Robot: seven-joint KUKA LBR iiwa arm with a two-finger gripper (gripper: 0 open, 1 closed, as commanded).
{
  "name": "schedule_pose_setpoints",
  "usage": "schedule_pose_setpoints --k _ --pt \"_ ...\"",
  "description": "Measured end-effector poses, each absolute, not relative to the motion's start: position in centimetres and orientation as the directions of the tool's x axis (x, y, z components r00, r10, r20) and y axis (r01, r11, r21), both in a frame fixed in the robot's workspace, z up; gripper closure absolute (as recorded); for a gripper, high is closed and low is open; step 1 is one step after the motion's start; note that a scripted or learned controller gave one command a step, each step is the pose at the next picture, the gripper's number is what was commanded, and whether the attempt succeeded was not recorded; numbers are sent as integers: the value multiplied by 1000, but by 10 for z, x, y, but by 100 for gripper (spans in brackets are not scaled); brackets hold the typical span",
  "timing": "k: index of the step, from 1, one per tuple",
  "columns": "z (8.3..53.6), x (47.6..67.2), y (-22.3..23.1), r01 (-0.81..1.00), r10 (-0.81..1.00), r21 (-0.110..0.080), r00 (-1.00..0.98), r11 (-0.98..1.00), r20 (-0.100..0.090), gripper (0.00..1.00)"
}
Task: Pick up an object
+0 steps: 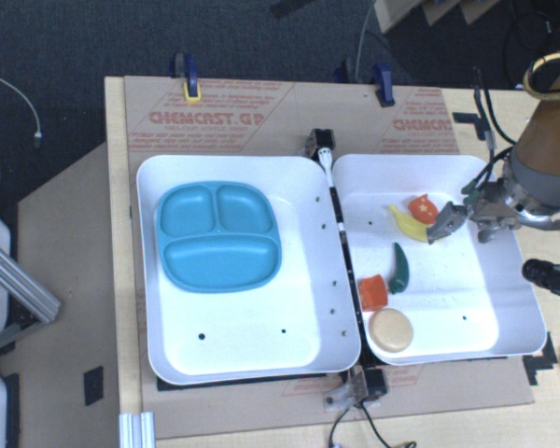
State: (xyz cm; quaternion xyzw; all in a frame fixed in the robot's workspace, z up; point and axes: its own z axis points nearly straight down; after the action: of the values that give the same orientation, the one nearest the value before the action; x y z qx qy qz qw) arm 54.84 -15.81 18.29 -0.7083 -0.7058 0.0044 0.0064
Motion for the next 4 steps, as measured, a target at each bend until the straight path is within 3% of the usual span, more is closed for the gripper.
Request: schedule_pose_setpoints --k 1,2,3,4 --pt "191 552 -157 1000 1000 0 0 0 0 0" --pt "144 543 -153 1000 1000 -6 0 0 2 0" --pt "94 544 -154 1000 1000 2 2 -2 -2 0" --pt "104 544 -153 1000 1000 2 1 -1 -2 100"
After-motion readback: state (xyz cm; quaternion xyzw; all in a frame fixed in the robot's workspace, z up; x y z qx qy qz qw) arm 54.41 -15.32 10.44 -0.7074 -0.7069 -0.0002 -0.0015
